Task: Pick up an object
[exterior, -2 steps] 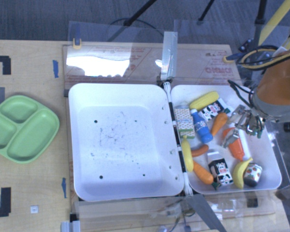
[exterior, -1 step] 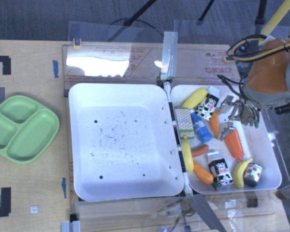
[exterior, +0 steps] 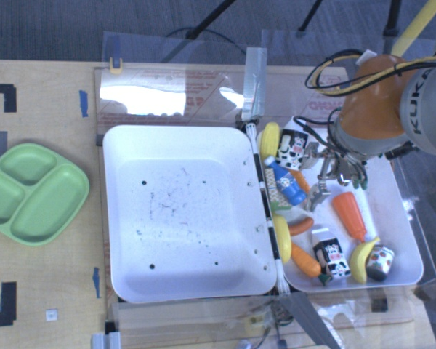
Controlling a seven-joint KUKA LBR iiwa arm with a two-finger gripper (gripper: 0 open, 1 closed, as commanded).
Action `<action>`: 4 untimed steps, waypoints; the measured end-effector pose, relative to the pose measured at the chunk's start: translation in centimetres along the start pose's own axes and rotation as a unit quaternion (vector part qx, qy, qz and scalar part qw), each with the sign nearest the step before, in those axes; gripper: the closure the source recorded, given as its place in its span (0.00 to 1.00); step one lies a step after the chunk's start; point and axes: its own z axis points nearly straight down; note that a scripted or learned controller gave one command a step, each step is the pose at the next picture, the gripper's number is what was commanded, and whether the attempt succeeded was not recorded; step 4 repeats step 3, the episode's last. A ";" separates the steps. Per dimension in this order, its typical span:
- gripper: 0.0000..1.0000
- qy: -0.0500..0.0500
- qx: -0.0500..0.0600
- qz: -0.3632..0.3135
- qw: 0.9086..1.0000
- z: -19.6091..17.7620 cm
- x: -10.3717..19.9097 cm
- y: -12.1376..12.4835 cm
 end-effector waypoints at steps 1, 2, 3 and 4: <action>1.00 -0.002 -0.003 0.000 1.000 -0.9 -0.1 0.4; 1.00 0.002 -0.004 0.202 0.979 -4.5 -1.2 -2.8; 1.00 0.003 -0.003 0.312 0.950 -9.0 -1.6 -6.1; 1.00 0.003 -0.003 0.312 0.950 -9.0 -1.6 -6.1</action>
